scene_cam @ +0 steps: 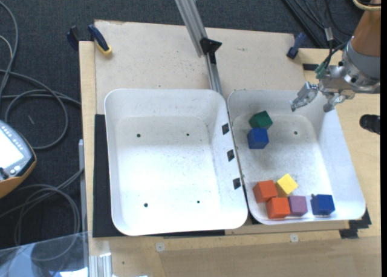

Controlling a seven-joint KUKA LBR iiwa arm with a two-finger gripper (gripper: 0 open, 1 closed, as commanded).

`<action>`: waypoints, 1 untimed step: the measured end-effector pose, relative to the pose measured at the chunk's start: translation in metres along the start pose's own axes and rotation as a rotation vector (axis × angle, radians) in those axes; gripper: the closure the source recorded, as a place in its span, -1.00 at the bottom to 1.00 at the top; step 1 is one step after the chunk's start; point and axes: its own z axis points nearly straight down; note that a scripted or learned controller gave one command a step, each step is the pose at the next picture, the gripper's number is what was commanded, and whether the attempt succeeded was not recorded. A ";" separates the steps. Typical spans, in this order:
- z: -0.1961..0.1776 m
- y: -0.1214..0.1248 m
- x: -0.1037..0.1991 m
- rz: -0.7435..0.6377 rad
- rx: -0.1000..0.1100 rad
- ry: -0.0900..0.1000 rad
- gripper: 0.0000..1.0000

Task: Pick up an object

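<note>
Blocks, seven in number, all lie in the right bin point(338, 149). From the overhead camera we list them so: a green block point(261, 119) near the bin's far end, with a blue block point(257, 138) touching it on the near side; then, well apart at the near end, a cluster of an orange block point(264, 190), a second orange block point(279, 207) just in front of it, a yellow block point(287, 184) tilted on a corner beside them, a purple block point(298, 204) next to the second orange one, and another blue block point(323, 204) nearest the bin's right wall. We record the left bin point(121, 149) beside it. We see the gripper point(315, 97) above the right bin's far right corner, fingers spread apart, holding nothing, well clear of every block.
</note>
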 end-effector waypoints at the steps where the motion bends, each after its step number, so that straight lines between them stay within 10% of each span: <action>1: 0.090 -0.019 0.031 0.000 0.008 0.004 -1.00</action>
